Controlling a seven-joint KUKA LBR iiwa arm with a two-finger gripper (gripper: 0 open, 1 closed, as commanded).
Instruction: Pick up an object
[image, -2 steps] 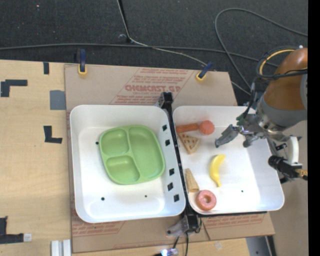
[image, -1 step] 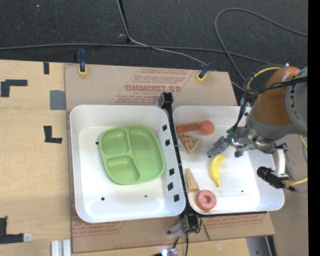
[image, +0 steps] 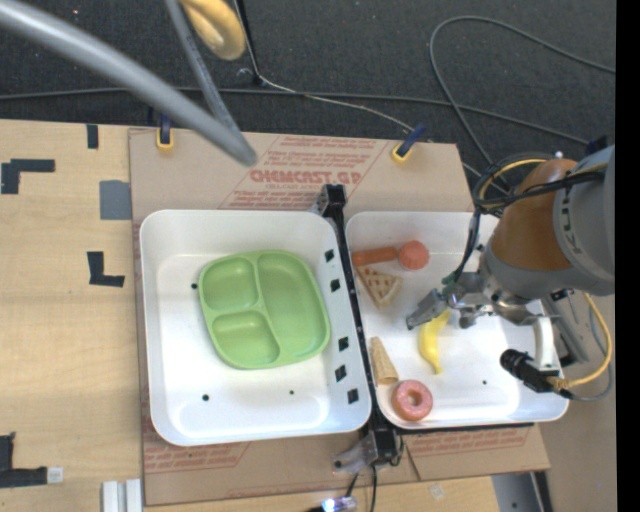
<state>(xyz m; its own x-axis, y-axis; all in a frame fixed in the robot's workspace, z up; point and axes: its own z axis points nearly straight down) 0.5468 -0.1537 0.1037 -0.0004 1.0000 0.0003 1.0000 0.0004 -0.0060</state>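
**Over the banana, nothing gripped yet**

My gripper (image: 432, 312) sits low in the right bin (image: 500, 400), fingers pointing left, tips just at the top end of the banana (image: 431, 345). Fingers look spread a bit, w/ a gap between them, and nothing sits in that gap as far as I can see. So: open, no hold. Banana lies on the bin floor right below/beside my tips, touching or nearly so; can't say which.

Nearby: waffle piece (image: 378, 285) just left of my tips, carrot-like orange thing (image: 392, 256) above it by the divider, ice-cream cone (image: 384, 360) and pink donut (image: 411, 400) lower down. Green divided plate (image: 265, 308) sits alone in the left bin (image: 160, 330), well apart.

Risks, my guess: banana is curved and smooth, so closing on the thin end could squirt it out or just tip it. If I close off-centre I'd nudge it toward the cone. Waffle is near enough to catch a finger.

Hard to read: my wrist and arm (image: 540, 240) cover part of the bin's right side; fingertips are dark and small, so exact contact is unclear.
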